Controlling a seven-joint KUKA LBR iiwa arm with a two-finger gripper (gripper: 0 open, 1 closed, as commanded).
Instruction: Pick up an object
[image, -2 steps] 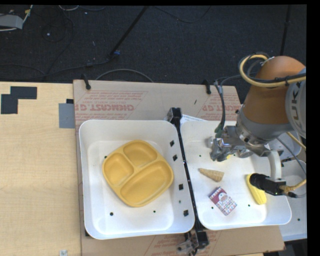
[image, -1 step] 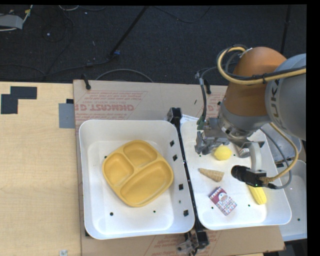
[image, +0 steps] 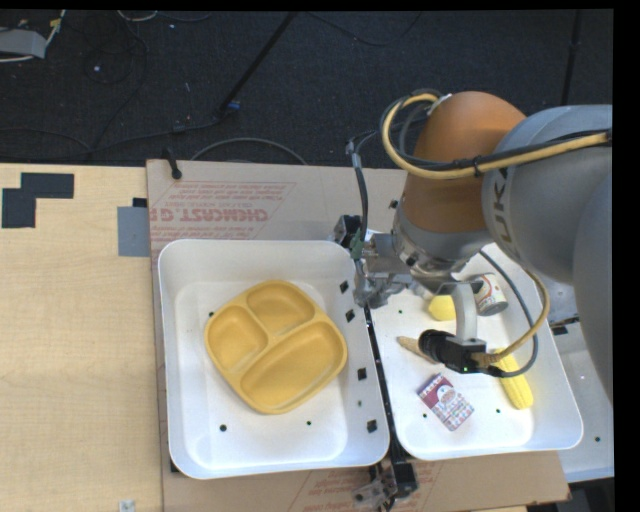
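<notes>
Now, camera view: gripper (image: 373, 278) sits at the upper left corner of the right bin (image: 560, 425), beside the wall shared with the left bin (image: 185, 300); open or closed, cannot tell. Right bin: packet (image: 445, 400), yellow piece (image: 515, 387), can (image: 490, 293). Left bin: plate (image: 275, 345).
</notes>
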